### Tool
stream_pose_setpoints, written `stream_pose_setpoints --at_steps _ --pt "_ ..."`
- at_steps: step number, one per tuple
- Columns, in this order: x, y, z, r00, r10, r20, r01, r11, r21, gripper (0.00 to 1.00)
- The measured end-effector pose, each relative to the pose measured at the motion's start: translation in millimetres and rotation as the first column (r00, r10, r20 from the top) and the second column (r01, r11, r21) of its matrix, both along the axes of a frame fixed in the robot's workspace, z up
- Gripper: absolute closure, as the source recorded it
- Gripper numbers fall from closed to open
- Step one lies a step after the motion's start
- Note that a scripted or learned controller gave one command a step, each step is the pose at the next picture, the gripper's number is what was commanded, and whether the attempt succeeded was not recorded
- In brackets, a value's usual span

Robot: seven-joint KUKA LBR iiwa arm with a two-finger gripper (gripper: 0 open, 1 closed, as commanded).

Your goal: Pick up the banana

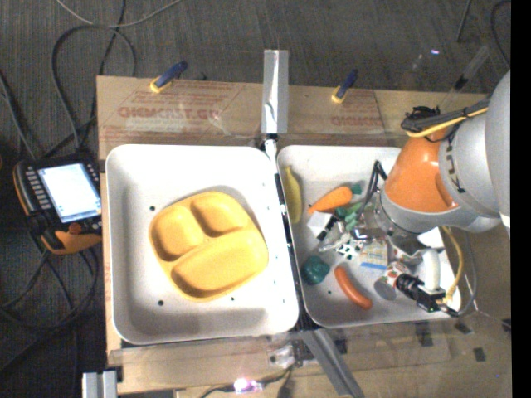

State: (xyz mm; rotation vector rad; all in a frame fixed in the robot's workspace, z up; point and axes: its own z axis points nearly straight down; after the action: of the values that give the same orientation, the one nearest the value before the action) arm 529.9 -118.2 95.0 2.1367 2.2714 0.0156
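The banana (291, 194) is yellow and lies lengthwise against the left wall of the right bin (377, 157), near its far end. My gripper (382, 240) hangs over the middle right of that bin, under the orange wrist band. It is well to the right of the banana, above a clutter of small items. An orange carrot (333, 198) lies between the banana and the gripper.
Around the gripper lie green pieces (352, 214), black-and-white dice-like bits (347, 245) and a blue and white card (372, 259). A teal lump (314, 269) and a red-orange sausage (353, 288) sit nearer the front. The left bin (124, 247) holds a yellow compartment plate (208, 243).
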Motion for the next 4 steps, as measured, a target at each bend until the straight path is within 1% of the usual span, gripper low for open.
stream_pose_setpoints --at_steps 1,2,3,4 --pt "69.2 18.8 -5.0 0.963 -0.27 -0.011 0.27 0.963 0.006 0.0" --pt "109.7 20.7 -6.2 0.96 -0.261 -0.098 0.262 0.965 0.0 0.0" --pt "82.4 -1.3 -5.5 0.996 0.086 -0.015 -0.086 0.996 0.004 0.0" --pt "45.3 30.0 121.4 1.0 0.002 -0.025 -0.002 1.0 0.006 0.0"
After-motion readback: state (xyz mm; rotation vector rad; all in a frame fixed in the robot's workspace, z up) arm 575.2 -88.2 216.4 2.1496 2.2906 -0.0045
